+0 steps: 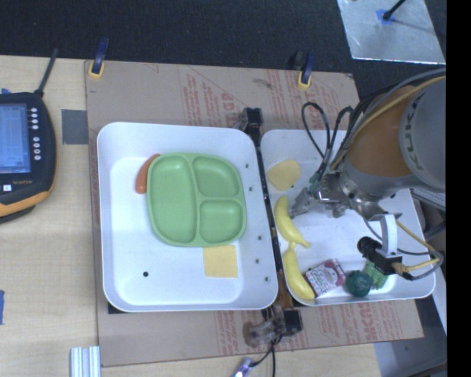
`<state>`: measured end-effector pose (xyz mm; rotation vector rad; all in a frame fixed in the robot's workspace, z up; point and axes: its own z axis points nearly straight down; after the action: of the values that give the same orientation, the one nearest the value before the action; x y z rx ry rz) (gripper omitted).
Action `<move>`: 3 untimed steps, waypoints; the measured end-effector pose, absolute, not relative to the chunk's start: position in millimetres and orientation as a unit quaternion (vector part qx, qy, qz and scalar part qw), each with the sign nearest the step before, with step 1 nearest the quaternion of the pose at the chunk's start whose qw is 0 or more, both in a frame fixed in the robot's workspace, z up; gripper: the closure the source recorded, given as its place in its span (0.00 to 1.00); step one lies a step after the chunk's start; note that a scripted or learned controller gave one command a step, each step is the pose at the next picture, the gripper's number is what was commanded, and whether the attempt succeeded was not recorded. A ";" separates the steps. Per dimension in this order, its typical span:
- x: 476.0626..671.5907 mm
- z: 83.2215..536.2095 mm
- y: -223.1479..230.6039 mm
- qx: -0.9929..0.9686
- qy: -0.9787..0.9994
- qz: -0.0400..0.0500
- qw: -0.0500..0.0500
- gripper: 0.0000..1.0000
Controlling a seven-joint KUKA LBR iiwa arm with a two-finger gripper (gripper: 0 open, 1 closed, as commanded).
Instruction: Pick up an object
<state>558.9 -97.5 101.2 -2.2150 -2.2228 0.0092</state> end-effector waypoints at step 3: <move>656.0 91.8 -110.1 -0.705 -0.709 0.002 0.002 0.00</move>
<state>656.0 -110.1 91.8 -2.2132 -2.2235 0.0049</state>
